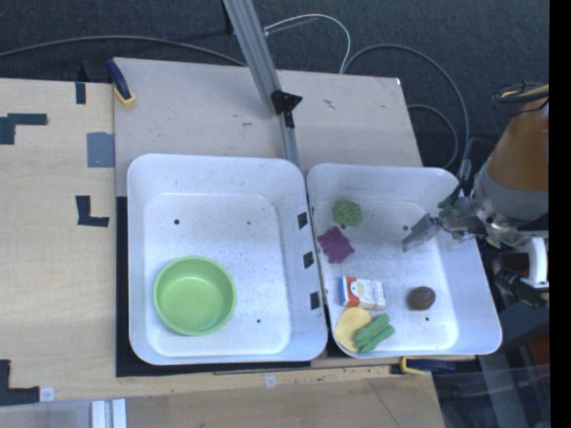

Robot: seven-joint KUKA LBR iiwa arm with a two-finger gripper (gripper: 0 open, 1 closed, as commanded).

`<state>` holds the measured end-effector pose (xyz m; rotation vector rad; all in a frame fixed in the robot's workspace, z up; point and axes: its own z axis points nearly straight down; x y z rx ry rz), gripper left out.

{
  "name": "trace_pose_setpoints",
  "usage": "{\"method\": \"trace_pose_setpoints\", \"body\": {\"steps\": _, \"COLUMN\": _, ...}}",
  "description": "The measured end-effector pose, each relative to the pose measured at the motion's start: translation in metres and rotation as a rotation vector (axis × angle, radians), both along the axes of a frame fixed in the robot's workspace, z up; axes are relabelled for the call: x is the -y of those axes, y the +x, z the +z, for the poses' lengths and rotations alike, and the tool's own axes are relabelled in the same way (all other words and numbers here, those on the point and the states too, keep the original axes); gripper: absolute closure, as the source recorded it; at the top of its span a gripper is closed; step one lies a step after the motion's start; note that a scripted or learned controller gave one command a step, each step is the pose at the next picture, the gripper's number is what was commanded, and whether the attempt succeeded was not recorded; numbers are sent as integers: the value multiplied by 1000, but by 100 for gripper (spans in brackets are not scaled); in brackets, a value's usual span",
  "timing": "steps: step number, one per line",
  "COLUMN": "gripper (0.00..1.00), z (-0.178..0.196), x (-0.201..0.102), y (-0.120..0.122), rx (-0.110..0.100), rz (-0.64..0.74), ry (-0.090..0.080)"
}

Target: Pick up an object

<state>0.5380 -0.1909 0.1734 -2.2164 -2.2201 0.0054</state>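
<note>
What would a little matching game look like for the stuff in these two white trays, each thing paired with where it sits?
Things:
1. green bowl
2. brown ball
3. fuzzy green lump
4. green pods

Places:
A. right bin, far end, just above the purple piece
B. left bin, near-left corner
C. right bin, near edge, lying on a yellow piece
D. right bin, right of the small carton

Pairs: 1-B, 2-D, 3-A, 4-C
</note>
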Motion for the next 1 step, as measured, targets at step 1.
{"method": "trace_pose_setpoints", "body": {"steps": 1, "gripper": 0, "z": -62, "x": 0, "y": -9, "rx": -3, "rz": -1, "ry": 1}}
